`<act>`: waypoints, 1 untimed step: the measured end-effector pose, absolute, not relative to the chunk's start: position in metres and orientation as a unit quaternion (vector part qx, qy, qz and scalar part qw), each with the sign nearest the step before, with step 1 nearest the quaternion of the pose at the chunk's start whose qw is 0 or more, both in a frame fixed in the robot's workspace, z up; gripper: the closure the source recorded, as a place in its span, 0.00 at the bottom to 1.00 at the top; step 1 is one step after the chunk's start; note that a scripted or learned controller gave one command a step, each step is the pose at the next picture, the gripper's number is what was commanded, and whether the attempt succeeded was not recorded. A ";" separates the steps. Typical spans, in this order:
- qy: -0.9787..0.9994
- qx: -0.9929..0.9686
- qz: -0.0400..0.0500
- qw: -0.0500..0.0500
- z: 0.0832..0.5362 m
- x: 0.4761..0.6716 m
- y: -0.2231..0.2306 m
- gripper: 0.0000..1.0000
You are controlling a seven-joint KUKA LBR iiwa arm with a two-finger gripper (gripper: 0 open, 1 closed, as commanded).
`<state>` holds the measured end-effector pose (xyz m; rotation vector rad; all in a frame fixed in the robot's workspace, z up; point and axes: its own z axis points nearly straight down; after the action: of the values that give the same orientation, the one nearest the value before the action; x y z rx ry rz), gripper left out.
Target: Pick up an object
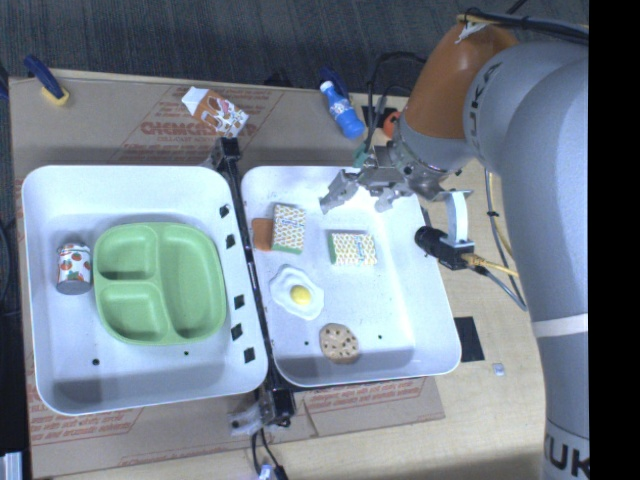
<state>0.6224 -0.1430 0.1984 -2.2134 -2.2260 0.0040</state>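
The claw (362, 190) hangs with fingers apart and nothing between them, upper centre-right of the frame, over the right bin (425, 313). Just below it lies a patterned sponge block (352, 248) — probably light and soft, best pinched across its short sides.

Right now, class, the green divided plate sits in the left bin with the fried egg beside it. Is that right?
Not quite. The camera view shows the green divided plate in the left bin, but with a small can beside it.
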 end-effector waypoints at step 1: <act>-0.710 -0.705 -0.001 0.000 0.287 0.641 -0.071 0.00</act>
<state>0.6414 -0.0705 0.2875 -2.2133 -2.2290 -0.0018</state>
